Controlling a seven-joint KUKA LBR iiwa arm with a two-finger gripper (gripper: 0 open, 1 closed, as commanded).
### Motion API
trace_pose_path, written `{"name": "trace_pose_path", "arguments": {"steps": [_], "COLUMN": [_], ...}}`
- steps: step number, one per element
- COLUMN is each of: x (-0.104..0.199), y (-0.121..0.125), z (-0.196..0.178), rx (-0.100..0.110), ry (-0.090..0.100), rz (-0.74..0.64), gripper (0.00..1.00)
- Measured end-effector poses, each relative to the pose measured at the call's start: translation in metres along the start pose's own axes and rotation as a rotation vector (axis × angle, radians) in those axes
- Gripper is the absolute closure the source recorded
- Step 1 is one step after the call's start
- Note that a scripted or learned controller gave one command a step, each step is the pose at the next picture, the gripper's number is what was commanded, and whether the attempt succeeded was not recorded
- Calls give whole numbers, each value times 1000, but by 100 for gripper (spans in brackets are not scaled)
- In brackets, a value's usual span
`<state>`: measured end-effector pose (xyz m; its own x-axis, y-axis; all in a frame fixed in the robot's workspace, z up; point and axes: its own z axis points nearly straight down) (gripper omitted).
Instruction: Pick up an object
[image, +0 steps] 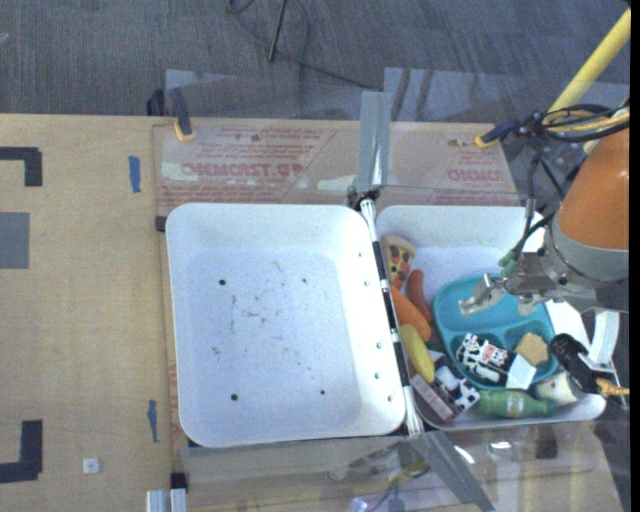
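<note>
Teal plastic tray (470, 305), shallow w/ compartments, lies in the right white bin (450, 225), and it is the object directly under the pincer (497, 288), so I judge it the most likely target. The pincer hangs at the end of the grey arm with the orange band (600, 195), which comes in from the right side of the view; the metal fingertips are over the upper rim of the tray, approx. at its top middle. Whether the fingers are open or closed I cannot tell, they are too small and blurred, and nothing is visibly between them. The tray spreads from the pincer mostly downward and a little to the left in the view; its long axis runs roughly left-right. Other things are crowded close: an orange plastic carrot (411, 305) and a yellow plastic banana (417, 353) along the divider side, a green plastic bottle (512, 404) lying near the front wall of the bin, a black-and-white printed small box (484, 354) resting on the tray, and a tan biscuit-like piece (533, 347) beside it. The left white bin (190, 250) carries only small dark specks. Judgement: the coming move turns on a short descent, since the tray rim is almost below the pincer; the rim is thin, so a slip seems possible.
</note>
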<state>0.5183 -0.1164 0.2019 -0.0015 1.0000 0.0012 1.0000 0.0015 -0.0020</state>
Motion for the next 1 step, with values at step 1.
{"name": "trace_pose_path", "arguments": {"steps": [1], "x": [-54], "y": [29], "z": [104], "rx": [-15], "ry": [-3], "rz": [9], "gripper": [0]}}
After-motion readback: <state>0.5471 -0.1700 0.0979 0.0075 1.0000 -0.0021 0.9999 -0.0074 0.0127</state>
